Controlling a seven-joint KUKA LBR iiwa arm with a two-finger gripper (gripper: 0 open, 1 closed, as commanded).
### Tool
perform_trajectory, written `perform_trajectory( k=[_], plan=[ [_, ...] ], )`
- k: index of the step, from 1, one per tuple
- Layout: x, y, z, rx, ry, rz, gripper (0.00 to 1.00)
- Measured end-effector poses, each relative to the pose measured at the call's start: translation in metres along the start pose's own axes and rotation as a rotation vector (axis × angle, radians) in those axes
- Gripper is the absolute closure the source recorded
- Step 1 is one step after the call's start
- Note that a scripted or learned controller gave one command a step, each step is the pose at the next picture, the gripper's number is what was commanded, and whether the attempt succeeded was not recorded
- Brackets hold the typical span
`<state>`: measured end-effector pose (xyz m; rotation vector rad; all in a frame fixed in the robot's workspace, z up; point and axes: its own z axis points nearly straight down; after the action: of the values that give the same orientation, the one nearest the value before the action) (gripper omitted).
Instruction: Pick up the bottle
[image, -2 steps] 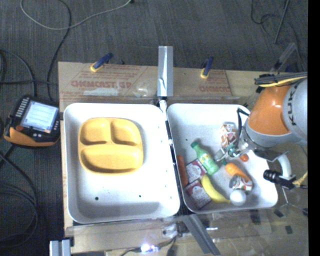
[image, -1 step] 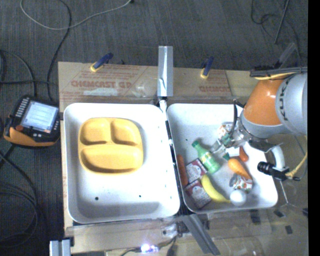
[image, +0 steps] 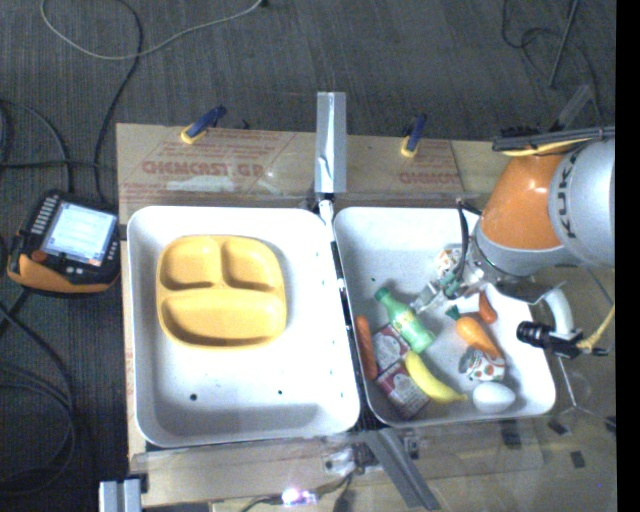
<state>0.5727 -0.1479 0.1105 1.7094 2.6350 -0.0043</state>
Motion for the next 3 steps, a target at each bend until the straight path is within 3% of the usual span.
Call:
perform_trajectory(
  k=[1,2,3],
  plan=[
    [0.002,0.000,0.001,0.001,0.004,-0.001,0.00],
    [0.039,-0.041,0.020,-0.019,-0.015,0.007,0.00],
    [0.034,0.019,0.021,-0.013,-0.007,0.030,0.00]
  ],
)
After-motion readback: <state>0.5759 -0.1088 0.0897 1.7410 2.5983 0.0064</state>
